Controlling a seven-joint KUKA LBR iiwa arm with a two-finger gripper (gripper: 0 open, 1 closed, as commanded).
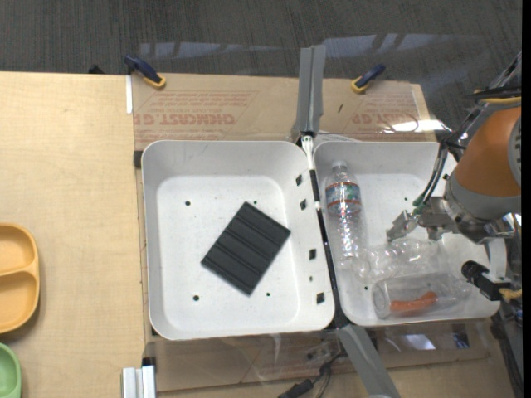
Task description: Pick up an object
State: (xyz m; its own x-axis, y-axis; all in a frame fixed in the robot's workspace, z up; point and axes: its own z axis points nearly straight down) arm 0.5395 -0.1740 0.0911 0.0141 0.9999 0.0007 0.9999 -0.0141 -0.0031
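In the left bin (152,239) a black ribbed rectangular pad (246,248) lies flat, turned at a slant. In the right bin (377,161) a clear water bottle (343,210) lies on its side along the left wall. Crumpled clear plastic (400,262) fills the bin's middle. Near the front wall is a clear tube holding an orange piece (412,304). My gripper (408,225) hangs over the right half of this bin, just above the crumpled plastic and to the right of the bottle. The grey arm with its orange band (489,160) rises behind it.
Flattened cardboard (216,110) lies under the bins, held by two clamps (145,71) (367,76) at the back. A yellow divided tray (15,276) and a green dish (7,373) sit at the far left of the wooden bench.
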